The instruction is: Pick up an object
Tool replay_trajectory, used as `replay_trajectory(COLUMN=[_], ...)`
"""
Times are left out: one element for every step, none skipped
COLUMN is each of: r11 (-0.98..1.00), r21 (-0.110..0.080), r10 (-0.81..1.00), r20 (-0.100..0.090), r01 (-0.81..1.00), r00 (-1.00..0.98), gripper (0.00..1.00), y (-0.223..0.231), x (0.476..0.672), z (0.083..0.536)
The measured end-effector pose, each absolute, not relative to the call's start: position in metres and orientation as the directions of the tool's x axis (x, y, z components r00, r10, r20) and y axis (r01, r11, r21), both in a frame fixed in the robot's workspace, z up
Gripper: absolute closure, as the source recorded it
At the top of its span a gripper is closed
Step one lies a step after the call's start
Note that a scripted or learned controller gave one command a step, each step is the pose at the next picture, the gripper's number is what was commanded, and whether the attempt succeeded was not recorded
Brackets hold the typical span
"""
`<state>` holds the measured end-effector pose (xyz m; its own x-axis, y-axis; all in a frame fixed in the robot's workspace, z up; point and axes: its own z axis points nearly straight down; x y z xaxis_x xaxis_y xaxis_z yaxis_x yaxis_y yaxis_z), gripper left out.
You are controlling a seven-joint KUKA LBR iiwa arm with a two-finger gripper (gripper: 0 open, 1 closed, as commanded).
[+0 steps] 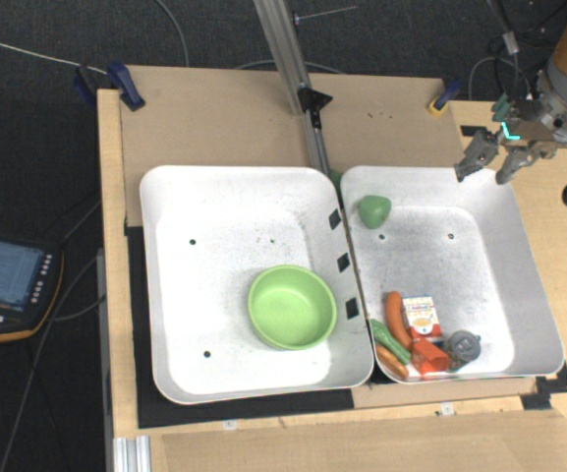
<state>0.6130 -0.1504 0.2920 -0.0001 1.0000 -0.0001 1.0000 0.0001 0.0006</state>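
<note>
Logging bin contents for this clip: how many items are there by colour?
Green: 3 (bowl, small lump, long piece)
Orange: 2 (sausage shape, piece)
Red/white: 1 (carton)
Red: 1 (piece)
Grey: 1 (disc)
Total: 8

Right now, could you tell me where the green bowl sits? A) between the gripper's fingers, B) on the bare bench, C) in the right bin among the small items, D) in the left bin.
D: the green bowl rests in the left bin, apart from the gripper, which hangs at the right bin's far corner.
</note>
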Motion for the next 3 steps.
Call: replay_trajectory(r11=[0.000,0.001,0.001], r21=[0.000,-0.003,-0.003], r10=[1.000,1.000,1.000], r20=[0.000,0.000,0.001], r01=[1.000,1.000,1.000], r00=[0.000,-0.001,-0.001], gripper=[0.00,0.00,0.00], y=[-0.150,-0.149,-0.143], x=[0.613,0.616,0.616], z=[0.292,0.250,0.206])
